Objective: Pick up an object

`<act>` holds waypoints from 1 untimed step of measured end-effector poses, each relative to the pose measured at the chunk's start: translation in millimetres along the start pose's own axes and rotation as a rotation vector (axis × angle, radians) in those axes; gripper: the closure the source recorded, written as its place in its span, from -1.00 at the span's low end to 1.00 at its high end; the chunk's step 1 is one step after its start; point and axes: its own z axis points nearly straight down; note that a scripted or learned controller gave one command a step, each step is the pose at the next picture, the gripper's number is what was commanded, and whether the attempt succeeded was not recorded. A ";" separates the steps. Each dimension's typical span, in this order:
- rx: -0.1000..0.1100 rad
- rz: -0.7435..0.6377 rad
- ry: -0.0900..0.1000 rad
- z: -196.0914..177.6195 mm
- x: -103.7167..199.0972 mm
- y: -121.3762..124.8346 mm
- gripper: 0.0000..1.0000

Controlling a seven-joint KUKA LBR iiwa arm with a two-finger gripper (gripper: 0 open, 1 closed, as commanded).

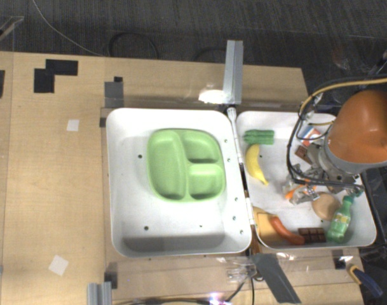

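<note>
Two white bins were counted: a left bin (pixel 126 189) and a right bin (pixel 279 121). One green divided plate (pixel 183 164) was seen in the left. In the right were counted one banana (pixel 255 164), one green block (pixel 259 136), one green bottle (pixel 340 219), one hot dog (pixel 283 229) and one chocolate bar (pixel 311 236).

light: bright, even, from overhead | glare: white patch on the bench (pixel 211 96) behind the left bin (pixel 126 170); bin whites near blown out | shadows: soft grey along the left bin's near wall | focus: slightly soft overall; carpet (pixel 180 11) dim, grainy
</note>
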 end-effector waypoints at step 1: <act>0.001 -0.003 -0.006 -9.6 -3.5 0.0 1.00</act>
